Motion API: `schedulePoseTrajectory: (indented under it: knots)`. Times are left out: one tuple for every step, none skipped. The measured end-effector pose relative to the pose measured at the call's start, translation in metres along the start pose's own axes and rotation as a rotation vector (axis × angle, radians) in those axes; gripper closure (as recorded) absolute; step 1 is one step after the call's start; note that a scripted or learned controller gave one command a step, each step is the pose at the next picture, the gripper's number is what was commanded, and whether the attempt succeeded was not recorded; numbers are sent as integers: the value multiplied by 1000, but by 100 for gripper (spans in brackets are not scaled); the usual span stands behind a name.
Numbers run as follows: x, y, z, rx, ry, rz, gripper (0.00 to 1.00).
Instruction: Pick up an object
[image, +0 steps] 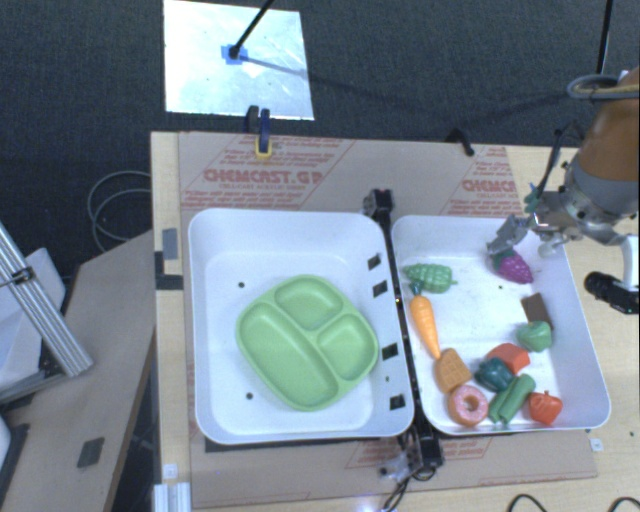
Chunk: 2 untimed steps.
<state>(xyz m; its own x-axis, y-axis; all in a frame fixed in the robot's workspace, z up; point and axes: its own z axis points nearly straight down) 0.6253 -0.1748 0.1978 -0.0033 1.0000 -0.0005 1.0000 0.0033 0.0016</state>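
Note:
My gripper (527, 238) hangs over the far right corner of the right bin (470, 250), its fingers spread open. A purple bunch of toy grapes (514, 267) lies on the bin floor just in front of the fingertips, apart from them and not between them. Other toy foods lie in the same bin: a green knobbly piece (428, 276), a carrot (425, 325), a tan wedge (451, 368), a pink donut (467, 404), a brown block (534, 306) and a green pepper (536, 335).
A green divided plate (305, 342) lies in the left bin (220, 260). Near the right bin's front right corner sit a red-orange piece (510, 355), a teal piece (493, 374), a green cucumber (510, 398) and a red tomato (544, 406). A black divider (395, 300) separates the bins.

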Motion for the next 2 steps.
schedulePoseTrajectory:
  knots:
    - [-1,-2,62,4,1,2,0]
    - [0,-2,114,3,1,1,0]
